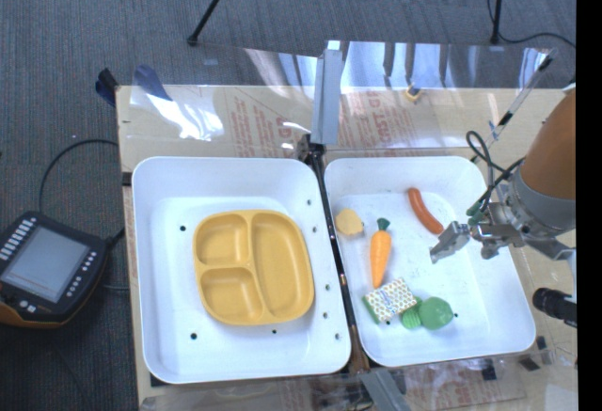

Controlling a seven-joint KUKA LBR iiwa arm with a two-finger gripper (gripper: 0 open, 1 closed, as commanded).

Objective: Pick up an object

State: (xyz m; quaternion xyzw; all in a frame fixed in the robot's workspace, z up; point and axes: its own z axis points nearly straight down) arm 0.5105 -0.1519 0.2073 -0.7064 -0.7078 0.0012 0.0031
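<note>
The arm (555, 165) reaches in over the right edge of the right bin (489, 329), and its gripper (463, 240) hangs above the bin's right half. The 2 fingers (448, 244) are spread apart, with nothing between them.

5 things lie in the right bin, all to the left of the gripper or nearer the front edge. The sausage (425, 211) lies closest, at a slant just up and left of the fingertips, apart from them and outside the jaws. The carrot (379, 254) lies near the bin's middle, its green top pointing toward the back edge, well apart from the gripper. A pale round piece (349, 224) sits just beside the carrot's top, near the bin's left edge. Toward the front edge a checkered block (389, 299) lies below the carrot's tip, and a green piece (430, 314) lies just beside it, below the gripper and apart from it.

The left bin (169, 343) holds a yellow plate (252, 266) with 3 compartments, set near its middle.
</note>
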